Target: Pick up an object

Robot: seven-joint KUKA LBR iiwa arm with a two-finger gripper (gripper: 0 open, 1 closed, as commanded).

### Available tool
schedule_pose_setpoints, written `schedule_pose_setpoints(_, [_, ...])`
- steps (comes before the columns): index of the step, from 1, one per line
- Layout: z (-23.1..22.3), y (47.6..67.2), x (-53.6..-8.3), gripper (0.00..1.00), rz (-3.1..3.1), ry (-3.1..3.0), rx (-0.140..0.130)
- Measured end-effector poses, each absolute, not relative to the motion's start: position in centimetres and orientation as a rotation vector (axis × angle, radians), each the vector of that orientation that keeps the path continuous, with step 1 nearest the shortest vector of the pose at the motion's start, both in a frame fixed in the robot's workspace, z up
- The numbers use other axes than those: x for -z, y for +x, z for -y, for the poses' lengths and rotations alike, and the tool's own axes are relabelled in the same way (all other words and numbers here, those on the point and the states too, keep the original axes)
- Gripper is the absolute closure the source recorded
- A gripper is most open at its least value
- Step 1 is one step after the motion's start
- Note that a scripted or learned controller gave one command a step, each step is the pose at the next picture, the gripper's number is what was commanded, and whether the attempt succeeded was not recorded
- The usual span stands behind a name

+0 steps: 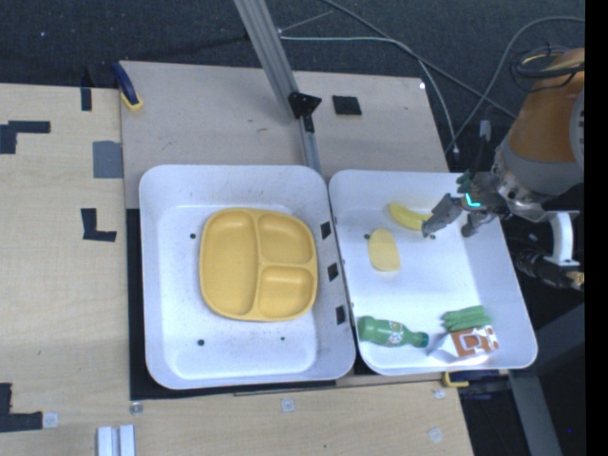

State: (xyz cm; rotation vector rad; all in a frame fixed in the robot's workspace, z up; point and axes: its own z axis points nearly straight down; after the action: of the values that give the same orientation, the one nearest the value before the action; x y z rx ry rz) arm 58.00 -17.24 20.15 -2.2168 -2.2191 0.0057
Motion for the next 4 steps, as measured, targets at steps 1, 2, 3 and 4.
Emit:
schedule_pose_setpoints(1, [17.3,58.1,-20.3,0.00,2.223,-2.219,-0.002])
schedule_pose_setpoints(2, [17.6,57.4,-14.1,0.00,2.217,-2.217,-0.008])
schedule_pose_setpoints(3, [17.6,57.4,-8.9,0.00,2.222,-2.221,-0.002])
schedule_pose_setpoints(4, [17.6,57.4,-10.1,1.00,2.223,-2.219,-0.003])
